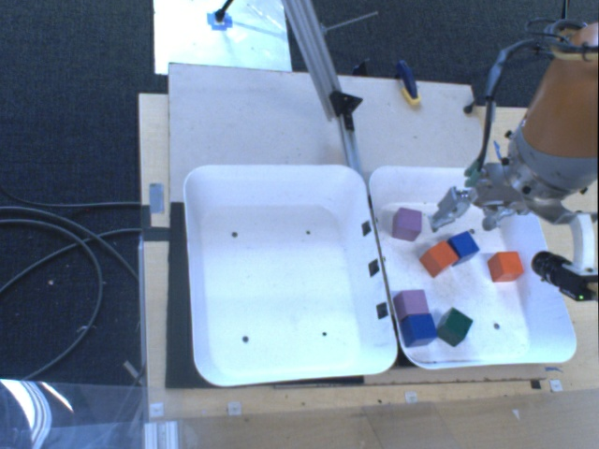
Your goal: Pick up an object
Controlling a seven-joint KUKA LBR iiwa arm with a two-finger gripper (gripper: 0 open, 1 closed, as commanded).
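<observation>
The gripper hung over the upper part of the right bin, its fingers spread apart with nothing between them. Just below them lay a blue cube touching an orange cube on its left. A purple cube sat just left of the left fingertip, near the bin's inner wall. A second orange cube lay to the right, below the wrist. Near the bin's front edge, a second purple cube rested against another blue cube, with a dark green cube beside them. The left bin sat alongside on the surface.
</observation>
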